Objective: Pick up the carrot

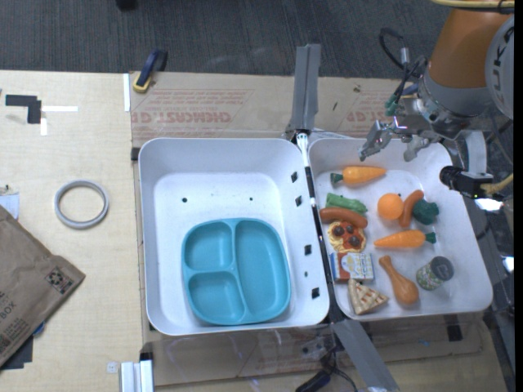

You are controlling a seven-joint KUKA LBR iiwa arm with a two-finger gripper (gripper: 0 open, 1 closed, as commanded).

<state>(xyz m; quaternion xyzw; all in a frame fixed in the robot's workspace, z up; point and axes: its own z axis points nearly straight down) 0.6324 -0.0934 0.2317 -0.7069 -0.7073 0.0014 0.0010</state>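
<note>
**Gripper hovering over the right bin's far edge, carrots lying loose**

Nearest me, a pizza slice [365, 298] is lying at the near edge of the right bin [478, 288], with a small card-like packet [357, 265] just beyond it that I am not making out clearly. A drumstick [399, 281] and a small tin [435, 273] are sitting beside them toward the near right corner.

I am seeing two carrot-like pieces. One carrot [363, 174] is lying on its side near the bin's far left corner, green end pointing left; a second carrot [401, 239] is lying mid-bin, toward the right wall. Between them an orange [391, 207], a green piece [425, 211], a hot dog [342, 216] and green pods [345, 202] are crowding together, partly overlapping.

The gripper [394, 141] is hanging over the far edge, just beyond the first carrot, fingers spread apart and gripping nothing. The arm [469, 43] is running out of frame at the upper right.

The left bin [155, 243] is carrying a blue divided tray [236, 269].
</note>
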